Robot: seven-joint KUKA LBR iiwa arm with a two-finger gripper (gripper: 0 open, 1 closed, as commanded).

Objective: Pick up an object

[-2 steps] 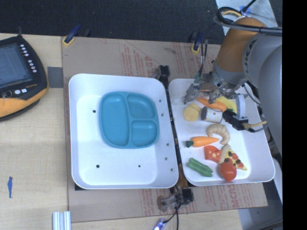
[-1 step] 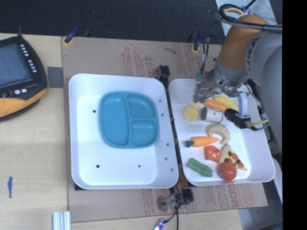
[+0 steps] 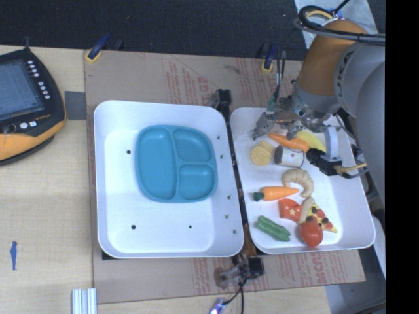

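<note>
My gripper [image 3: 268, 126] hangs over the far end of the right bin [image 3: 350, 241], low above the toy food. Just right of it lie an orange carrot [image 3: 288, 141] and a yellow banana [image 3: 309, 139]. A yellow corn cob [image 3: 262, 153] sits just below the gripper. I see nothing clearly held. Nearer in the same bin lie a shrimp [image 3: 300, 178], a second carrot [image 3: 278, 192], a red strawberry piece [image 3: 289, 209], a pizza slice [image 3: 319, 216], a tomato [image 3: 311, 234] and a green pepper [image 3: 272, 228].
The left bin [image 3: 111, 175] holds a blue divided plate [image 3: 175, 163]. A teach pendant [image 3: 26, 106] lies on the bench at far left. Clamps [image 3: 224, 99] sit between the bins at their far and near ends.
</note>
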